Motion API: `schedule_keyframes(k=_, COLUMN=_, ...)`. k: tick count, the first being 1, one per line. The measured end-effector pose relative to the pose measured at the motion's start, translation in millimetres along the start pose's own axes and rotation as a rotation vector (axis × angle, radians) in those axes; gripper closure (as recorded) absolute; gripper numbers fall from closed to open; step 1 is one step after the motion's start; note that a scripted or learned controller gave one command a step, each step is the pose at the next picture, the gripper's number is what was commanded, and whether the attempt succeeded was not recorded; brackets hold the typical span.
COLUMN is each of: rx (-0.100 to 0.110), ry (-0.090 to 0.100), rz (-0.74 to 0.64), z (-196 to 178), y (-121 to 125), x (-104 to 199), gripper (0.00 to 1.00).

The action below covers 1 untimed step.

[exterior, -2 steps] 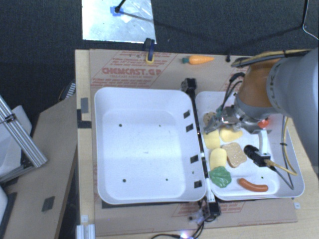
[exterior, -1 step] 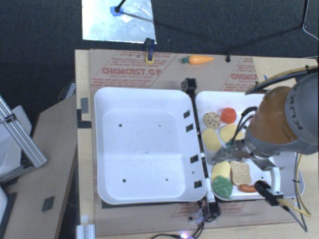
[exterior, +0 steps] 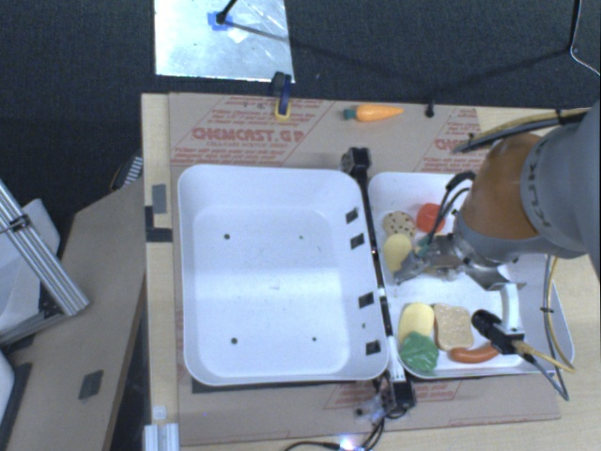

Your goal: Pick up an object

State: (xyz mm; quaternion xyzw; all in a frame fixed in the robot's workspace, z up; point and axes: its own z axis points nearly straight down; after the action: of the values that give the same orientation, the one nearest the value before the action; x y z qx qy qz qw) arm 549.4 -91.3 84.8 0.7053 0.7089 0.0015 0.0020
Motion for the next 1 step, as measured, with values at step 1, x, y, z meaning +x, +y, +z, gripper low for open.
schedule_keyframes(k=1, rx=0.001, ry=0.000, rz=0.000, z=0.1, y=40.8, x=4.5, gripper=0.00)
